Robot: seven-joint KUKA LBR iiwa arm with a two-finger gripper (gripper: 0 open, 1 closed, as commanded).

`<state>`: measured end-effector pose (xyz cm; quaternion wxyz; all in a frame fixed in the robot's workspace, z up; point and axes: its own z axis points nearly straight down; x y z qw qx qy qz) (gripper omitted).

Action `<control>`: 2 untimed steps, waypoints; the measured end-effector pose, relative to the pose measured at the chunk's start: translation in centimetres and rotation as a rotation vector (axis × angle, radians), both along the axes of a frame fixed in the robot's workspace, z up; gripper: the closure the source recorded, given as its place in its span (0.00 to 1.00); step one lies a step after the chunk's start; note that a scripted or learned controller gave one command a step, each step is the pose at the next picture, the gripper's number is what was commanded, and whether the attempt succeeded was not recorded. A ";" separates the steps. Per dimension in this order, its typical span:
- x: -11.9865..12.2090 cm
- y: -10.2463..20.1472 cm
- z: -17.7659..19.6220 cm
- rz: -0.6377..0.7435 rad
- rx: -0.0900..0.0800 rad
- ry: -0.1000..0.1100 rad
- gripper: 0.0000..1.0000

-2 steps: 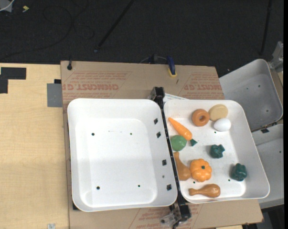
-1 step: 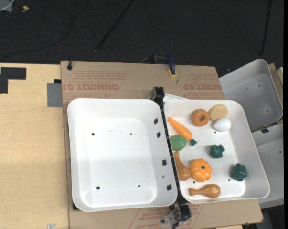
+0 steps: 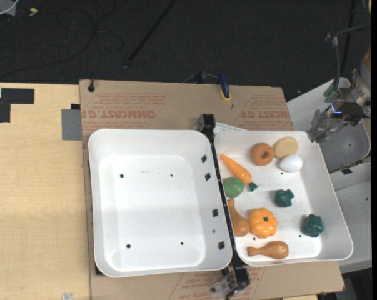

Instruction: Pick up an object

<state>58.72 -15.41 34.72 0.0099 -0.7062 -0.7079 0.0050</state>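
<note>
We find the tool [image 3: 326,129] parked off the right bin [image 3: 335,192], beyond its upper right corner, carrying nothing; whether it stands open or closed we cannot tell. All candidate objects lie in that bin: a doughnut [image 3: 262,154], a white egg [image 3: 291,163], a carrot [image 3: 236,166], a pumpkin [image 3: 263,222] and a drumstick [image 3: 269,250]. The left bin [image 3: 104,167] adjoins it on the counter [image 3: 32,199]. In our judgement no pick has begun, and the egg lies nearest the tool.
</note>
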 end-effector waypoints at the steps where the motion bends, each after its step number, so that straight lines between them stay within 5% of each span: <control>1: 5.7 1.3 6.0 0.000 -0.009 -0.026 1.00; 2: 5.7 1.1 20.0 0.001 -0.011 -0.034 1.00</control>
